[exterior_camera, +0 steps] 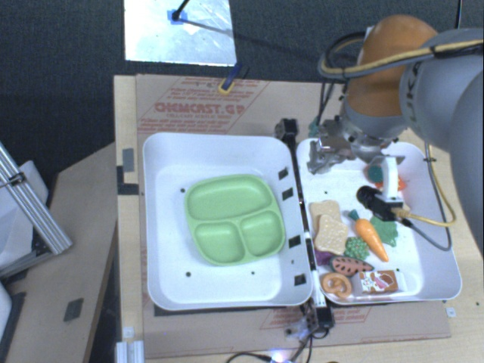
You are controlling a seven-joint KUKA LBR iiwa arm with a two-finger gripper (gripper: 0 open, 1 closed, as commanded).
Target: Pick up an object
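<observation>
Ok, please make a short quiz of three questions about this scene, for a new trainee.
1. True or false: the green tray lies in the right bin.
2. Which bin holds the toy carrot? A) left bin B) right bin C) neither
3. Fill in: the gripper hangs over the ___ end of the right bin, away from the food pile.

Key
1. False. The tray, with three compartments, lies in the left bin.
2. B. The carrot lies in the right bin, near the bread slices and the pretzel.
3. Far. The gripper is near the bin's back left corner, and nothing shows between its fingers.
</observation>
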